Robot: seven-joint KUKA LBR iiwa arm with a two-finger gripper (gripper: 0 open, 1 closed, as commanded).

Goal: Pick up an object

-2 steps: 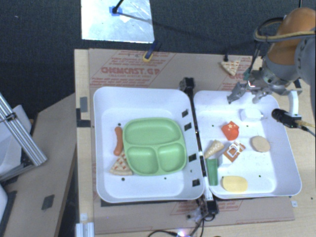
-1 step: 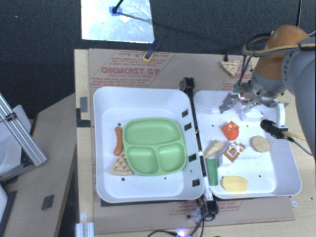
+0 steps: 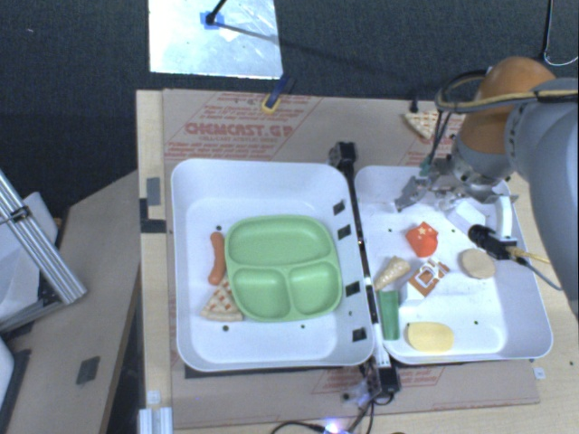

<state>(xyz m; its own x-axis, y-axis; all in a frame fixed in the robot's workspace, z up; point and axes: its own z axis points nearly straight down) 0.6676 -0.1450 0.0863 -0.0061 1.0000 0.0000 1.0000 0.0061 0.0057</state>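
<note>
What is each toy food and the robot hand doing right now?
gripper: over the right bin's far end, holding nothing
red piece: lying loose in the right bin
yellow piece: lying flat
green stick: lying by the divider
green tray: flat in the left bin
sausage: beside the tray

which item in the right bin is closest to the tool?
The red piece, directly below the tool near the bin's top. The cone, yellow block and tan disc all lie farther away.

You get bright, even overhead light; the white bins point(image 3: 271, 351) nearly wash out, and shadows stay faint. The foil sheet point(image 3: 215, 25) glares. The arm point(image 3: 543, 134) looks soft and slightly blurred.
</note>
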